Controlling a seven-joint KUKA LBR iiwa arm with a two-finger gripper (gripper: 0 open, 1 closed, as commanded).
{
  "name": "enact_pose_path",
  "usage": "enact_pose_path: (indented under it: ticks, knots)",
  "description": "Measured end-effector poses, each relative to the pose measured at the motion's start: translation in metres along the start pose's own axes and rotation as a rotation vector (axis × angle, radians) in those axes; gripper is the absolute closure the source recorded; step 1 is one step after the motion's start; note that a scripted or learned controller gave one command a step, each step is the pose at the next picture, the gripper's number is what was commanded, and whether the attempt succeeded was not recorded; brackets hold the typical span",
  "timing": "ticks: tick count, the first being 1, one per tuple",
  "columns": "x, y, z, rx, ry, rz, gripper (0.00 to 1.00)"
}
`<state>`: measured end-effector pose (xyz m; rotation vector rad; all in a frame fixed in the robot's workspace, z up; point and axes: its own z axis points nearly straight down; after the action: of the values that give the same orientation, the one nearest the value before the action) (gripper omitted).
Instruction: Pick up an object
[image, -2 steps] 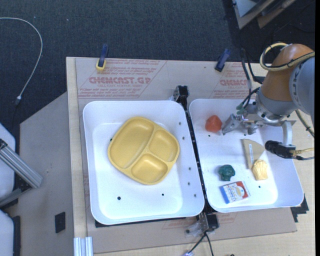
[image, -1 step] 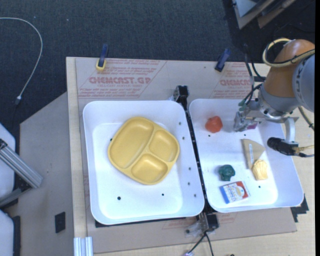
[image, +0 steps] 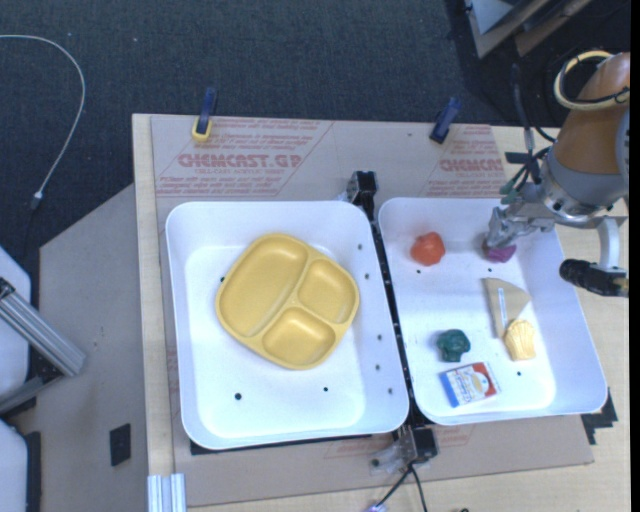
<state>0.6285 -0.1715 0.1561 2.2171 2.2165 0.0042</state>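
Observation:
My gripper (image: 506, 230) is low over the far part of the right bin (image: 572, 392), directly above a small purple object (image: 500, 252). Only the lower edge of that purple object shows beneath the gripper. To its left lies a red-orange ball (image: 428, 248). Nearer the front lie a tan wedge (image: 503, 300), a yellow lump (image: 519, 340), a dark green piece (image: 453, 344) and a red, white and blue packet (image: 469, 383).
The left bin (image: 200, 400) holds a yellow divided plate (image: 288, 300). A black clamp (image: 362, 185) sits at the far end of the ridge between the bins. The arm's orange band (image: 590, 120) rises at the right edge.

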Motion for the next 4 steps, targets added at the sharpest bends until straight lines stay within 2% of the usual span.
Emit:
enact_pose_path:
  ticks: [2, 3, 4]
  knots:
    - [-0.019, 0.009, -0.116, -0.003, -0.001, -0.002, 1.0]
    - [-0.019, 0.01, -0.141, 0.0, 0.0, -0.002, 1.0]
    - [0.026, 0.0, -0.14, 0.009, 0.005, -0.005, 1.0]
